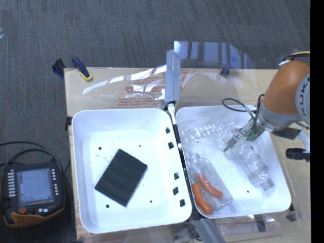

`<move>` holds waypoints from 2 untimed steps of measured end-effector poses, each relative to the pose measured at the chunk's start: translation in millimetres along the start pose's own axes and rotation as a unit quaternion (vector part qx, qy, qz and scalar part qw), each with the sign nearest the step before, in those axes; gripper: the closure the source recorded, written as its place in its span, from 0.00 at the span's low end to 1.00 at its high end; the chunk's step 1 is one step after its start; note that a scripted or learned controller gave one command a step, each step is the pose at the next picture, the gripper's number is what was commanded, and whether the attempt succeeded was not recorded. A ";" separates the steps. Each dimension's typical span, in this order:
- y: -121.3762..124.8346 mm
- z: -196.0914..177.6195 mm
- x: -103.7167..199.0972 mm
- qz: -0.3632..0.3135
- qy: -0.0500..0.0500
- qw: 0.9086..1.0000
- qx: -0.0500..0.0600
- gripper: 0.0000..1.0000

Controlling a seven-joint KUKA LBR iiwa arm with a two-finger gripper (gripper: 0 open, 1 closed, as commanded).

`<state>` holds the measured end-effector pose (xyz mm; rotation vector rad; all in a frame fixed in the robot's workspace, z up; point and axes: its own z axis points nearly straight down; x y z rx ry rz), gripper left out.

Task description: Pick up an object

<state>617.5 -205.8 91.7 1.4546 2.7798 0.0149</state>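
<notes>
My gripper (237,139) hangs right of centre in the frame, just above the clear plastic bottle (255,167) lying in the right bin (283,199). I cannot tell its state. I judge the bottle light, slick and crushable; I'd take it across its mid-body.

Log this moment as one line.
pincer: over right bin, by bottle | holding: nothing seen | left bin: black pad
</notes>
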 end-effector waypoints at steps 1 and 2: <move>61.8 4.8 47.9 0.013 0.006 1.000 0.012 0.00; 45.2 3.7 20.8 0.070 0.004 0.997 0.009 0.00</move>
